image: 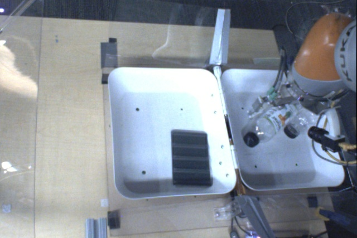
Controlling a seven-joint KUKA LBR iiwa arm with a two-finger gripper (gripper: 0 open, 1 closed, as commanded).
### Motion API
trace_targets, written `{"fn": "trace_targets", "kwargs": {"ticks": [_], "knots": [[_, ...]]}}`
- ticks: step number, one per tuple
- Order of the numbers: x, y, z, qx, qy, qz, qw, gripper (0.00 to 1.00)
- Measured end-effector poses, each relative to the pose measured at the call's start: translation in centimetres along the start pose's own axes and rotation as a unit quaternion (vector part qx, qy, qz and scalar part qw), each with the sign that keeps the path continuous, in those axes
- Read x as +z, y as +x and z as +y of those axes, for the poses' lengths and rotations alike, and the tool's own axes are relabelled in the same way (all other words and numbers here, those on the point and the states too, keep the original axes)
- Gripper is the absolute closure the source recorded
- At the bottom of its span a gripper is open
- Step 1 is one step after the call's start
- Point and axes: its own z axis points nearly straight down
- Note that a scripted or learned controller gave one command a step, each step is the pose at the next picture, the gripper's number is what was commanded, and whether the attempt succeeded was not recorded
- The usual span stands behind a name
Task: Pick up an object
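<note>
The hand (273, 114) is low in the right white bin (290, 178); whether it is open or closed I cannot tell. The black ribbed rectangular block (191, 157) lies untouched in the left white bin (128, 120), so nothing looks picked up.

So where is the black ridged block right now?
The black block lies flat in the left bin, near its front right corner, apart from the gripper over the right bin.

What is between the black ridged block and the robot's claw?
In the camera view, bare white bin floor, then the two bins' adjoining walls, separate the black block from the gripper.
</note>
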Motion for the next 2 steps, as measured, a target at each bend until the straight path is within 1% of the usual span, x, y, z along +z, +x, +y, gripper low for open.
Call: {"fn": "trace_targets", "kwargs": {"ticks": [1,2], "knots": [[7.7,-3.4,-1.2,-0.012,-0.001,-0.002,0.9999,0.0],[7.9,-6.6,8.1,-0.018,0.007,0.002,0.9998,0.0]]}}
